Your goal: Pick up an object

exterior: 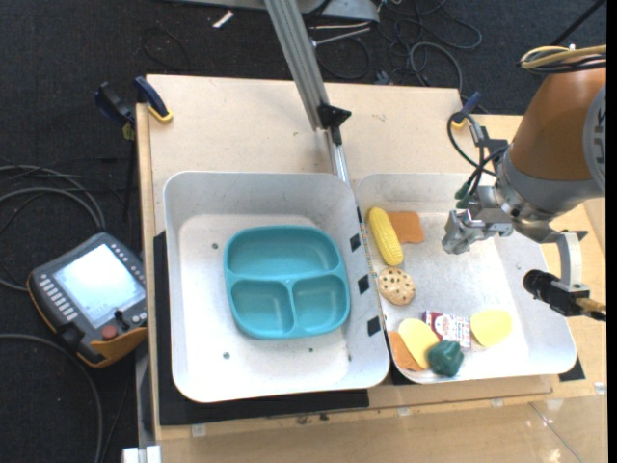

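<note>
Above the right bin, the gripper hangs near the corn; whether it is spread or pressed together, I cannot tell.

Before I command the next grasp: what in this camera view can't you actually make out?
- Gripper: finger opening too small to judge from above.
- Orange piece: left edge covered by the corn.
- Small packet: print too small to read; the green toy overlaps it.
- Arm: cut off by the right edge.
</note>
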Controlling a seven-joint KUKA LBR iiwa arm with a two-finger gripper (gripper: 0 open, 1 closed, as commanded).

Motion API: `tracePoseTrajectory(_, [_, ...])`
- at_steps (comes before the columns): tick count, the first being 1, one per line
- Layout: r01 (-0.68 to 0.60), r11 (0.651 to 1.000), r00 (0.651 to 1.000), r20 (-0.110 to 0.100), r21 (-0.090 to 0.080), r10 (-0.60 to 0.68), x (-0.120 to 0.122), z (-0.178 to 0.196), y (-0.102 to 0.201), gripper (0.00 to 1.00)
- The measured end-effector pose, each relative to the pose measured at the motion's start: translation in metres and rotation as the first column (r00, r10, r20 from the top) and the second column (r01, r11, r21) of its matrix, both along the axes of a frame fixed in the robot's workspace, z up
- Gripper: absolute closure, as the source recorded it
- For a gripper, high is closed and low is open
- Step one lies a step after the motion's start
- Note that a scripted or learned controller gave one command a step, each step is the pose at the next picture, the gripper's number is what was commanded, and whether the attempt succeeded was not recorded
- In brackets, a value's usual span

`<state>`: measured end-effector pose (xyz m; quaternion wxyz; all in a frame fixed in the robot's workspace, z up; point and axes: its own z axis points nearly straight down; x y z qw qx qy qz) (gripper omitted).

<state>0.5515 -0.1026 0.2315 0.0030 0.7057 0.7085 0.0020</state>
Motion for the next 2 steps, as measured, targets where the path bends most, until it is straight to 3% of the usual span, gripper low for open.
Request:
tracePoseTrajectory(1, [0.001,1.000,1.000,-0.002,0.000,-0.001,0.001,0.035,0.000,1.00])
tracePoseTrajectory(2, [-0.004,1.000,1.000,-0.009,0.003,0.004,0.007,0.020,0.056,1.00])
